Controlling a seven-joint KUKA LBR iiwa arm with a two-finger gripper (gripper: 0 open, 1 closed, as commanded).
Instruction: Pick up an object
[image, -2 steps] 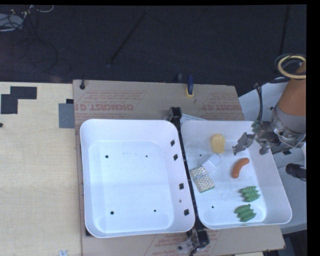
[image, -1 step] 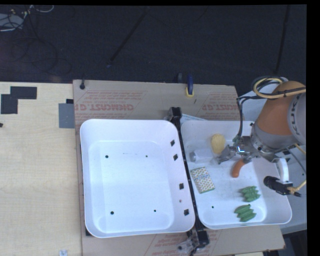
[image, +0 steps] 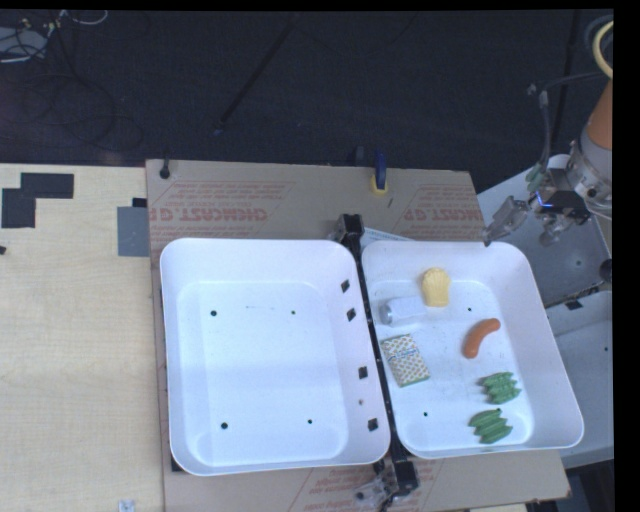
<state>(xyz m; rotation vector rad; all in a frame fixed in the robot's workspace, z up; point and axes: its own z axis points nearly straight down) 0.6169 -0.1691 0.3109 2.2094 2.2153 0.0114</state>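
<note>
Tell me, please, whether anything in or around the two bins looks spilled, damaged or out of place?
Nothing stands out. The yellow piece, orange sausage, patterned packet and two green pods all lie inside the right bin, apart from one another.

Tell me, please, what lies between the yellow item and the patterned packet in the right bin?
In the camera view, a small pale grey object lies between the yellow item and the patterned packet, toward the right bin's left side.
</note>
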